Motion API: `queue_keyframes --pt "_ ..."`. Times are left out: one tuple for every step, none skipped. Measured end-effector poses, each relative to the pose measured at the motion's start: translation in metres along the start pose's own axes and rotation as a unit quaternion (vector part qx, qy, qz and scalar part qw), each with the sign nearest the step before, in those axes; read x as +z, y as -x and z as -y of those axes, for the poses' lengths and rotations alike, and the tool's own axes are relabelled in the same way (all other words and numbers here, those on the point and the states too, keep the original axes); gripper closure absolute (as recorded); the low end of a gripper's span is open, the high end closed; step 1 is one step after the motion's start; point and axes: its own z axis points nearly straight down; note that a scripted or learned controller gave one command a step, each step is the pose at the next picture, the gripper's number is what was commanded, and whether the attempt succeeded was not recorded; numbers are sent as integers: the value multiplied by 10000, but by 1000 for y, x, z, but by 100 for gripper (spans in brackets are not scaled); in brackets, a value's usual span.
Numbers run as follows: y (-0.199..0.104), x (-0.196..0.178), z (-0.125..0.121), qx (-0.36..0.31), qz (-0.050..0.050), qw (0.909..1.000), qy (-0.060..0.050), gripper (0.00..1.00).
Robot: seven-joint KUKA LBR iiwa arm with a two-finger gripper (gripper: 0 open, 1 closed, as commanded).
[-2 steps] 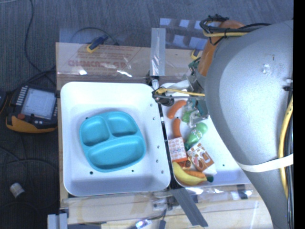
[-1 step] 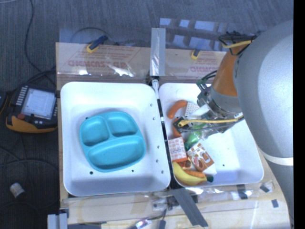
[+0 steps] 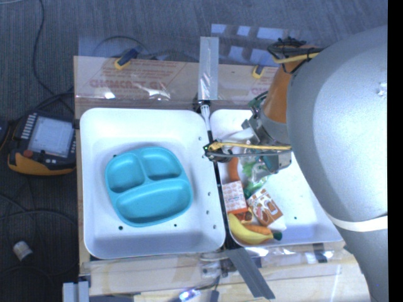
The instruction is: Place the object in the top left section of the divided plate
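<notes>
Handheld pendant (image 3: 41, 145) lay on floor at frame left. Blue divided plate (image 3: 148, 184) sat in left bin (image 3: 94, 231). Right bin (image 3: 308, 222) held banana (image 3: 252, 231) and snack packets (image 3: 264, 207), print unreadable. Jaws (image 3: 267, 159) hovered above them; state indeterminable.

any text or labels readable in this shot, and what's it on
No text reads clearly enough to quote.
Clear panel behind the left bin: red lettering, seen mirrored and blurred, unreadable.
Red and white packet in the right bin: print too small.
Snack pack beside it: print too small.
Handheld pendant on the floor: lit screen, nothing legible.
Blue divided plate: no markings.
</notes>
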Motion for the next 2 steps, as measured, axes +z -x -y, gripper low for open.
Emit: queue_keyframes --pt "0 0 0 3 0 10000 4 0" --pt "-54 -7 50 -673 -6 9977 18 0"
